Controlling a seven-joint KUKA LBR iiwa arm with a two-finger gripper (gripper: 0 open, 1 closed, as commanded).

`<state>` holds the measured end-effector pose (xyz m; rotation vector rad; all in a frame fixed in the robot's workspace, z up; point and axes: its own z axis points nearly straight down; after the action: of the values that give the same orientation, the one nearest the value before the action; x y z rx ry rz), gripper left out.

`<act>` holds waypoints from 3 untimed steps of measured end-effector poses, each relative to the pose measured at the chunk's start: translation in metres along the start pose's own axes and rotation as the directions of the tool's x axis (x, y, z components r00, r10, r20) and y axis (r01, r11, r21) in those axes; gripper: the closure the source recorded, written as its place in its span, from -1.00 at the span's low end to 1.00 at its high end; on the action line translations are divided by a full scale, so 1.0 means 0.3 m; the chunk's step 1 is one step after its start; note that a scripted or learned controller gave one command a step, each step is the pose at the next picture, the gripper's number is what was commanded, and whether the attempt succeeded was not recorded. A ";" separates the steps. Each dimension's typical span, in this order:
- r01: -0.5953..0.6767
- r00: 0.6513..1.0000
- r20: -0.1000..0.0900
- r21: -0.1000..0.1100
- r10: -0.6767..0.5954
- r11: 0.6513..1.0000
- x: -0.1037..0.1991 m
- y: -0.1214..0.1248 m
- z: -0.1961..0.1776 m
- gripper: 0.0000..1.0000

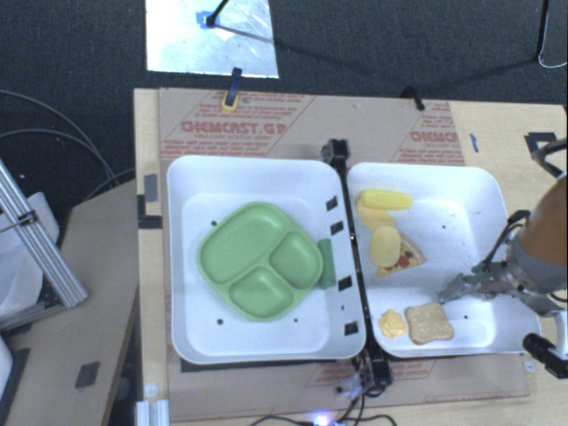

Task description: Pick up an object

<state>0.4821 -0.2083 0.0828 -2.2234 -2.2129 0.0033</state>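
The right shallow white plastic bin [484, 185] holds four toy foods: a glossy yellow corn cob [384, 201] at its far left, a pale yellow rounded piece [384, 245] resting on a flat pizza-like wedge [406, 257] just nearer, and, along the near edge, a small yellow lump [392, 324] beside a tan, matte slice of toast [429, 323]. The left white bin [191, 331] carries a smooth green three-compartment plate [259, 260]. The grey metal gripper [454, 289] hovers over the right bin's floor, right of the toast; whether it is open I cannot tell.

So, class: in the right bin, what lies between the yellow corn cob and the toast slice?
In the camera view, the pizza slice lies between corn cob and toast slice.
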 end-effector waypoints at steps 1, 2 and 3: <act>0.020 1.000 -0.001 -0.011 -0.020 1.000 0.356 0.235 -0.008 -1.00; 0.022 1.000 -0.003 -0.022 -0.022 1.000 0.710 0.409 -0.364 -1.00; 0.000 1.000 0.002 -0.002 0.000 1.000 0.525 0.167 -0.338 -1.00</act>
<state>0.5335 -0.0511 0.1841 -2.2252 -2.2150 0.0035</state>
